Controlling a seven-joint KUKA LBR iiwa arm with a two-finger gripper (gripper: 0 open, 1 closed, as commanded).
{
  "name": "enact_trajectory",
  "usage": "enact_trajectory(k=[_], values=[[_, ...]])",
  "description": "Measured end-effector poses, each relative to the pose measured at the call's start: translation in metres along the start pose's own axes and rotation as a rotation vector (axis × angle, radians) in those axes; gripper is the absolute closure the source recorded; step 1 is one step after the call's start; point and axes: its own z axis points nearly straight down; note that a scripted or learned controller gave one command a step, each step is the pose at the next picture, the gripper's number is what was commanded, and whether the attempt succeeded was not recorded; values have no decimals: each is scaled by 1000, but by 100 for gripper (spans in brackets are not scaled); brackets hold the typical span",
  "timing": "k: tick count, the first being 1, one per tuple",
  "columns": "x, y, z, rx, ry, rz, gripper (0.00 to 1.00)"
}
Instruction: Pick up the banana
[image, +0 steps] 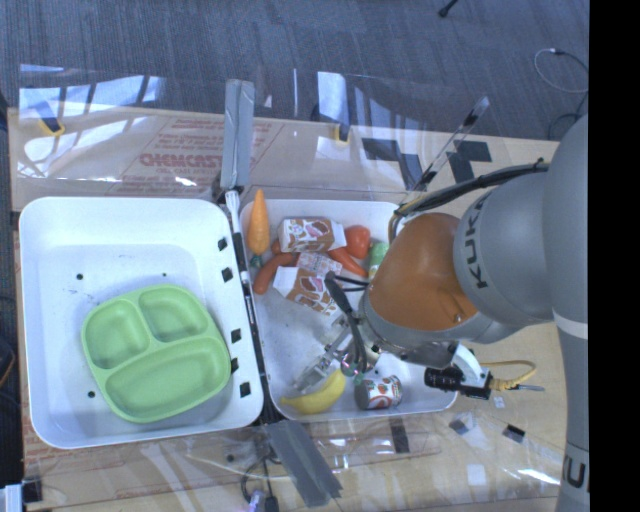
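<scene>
Here the right bin (300, 345) holds the banana (315, 396); the left, a green plate (155, 352).

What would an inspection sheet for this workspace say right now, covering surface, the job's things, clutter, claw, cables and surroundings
Surface: two white bins side by side; left bin, right bin.
Job's things: banana lying at the right bin's near edge.
Clutter: green divided plate in the left bin; carrot, snack packets and small can in the right bin.
Claw: claw low over the banana, touching or just above it; no grasp visible.
Cables: black cable along the arm.
Surroundings: clear plastic sheeting behind the bins.
</scene>
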Motion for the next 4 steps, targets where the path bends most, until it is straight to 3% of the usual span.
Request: enact_trajectory(k=[1,2,3,4], values=[[-1,1,-10,-1,-1,-4,100],[32,38,-101,-1,-3,-94,100],[32,38,-101,-1,-3,-93,0],[3,2,-27,1,0,-283,0]])
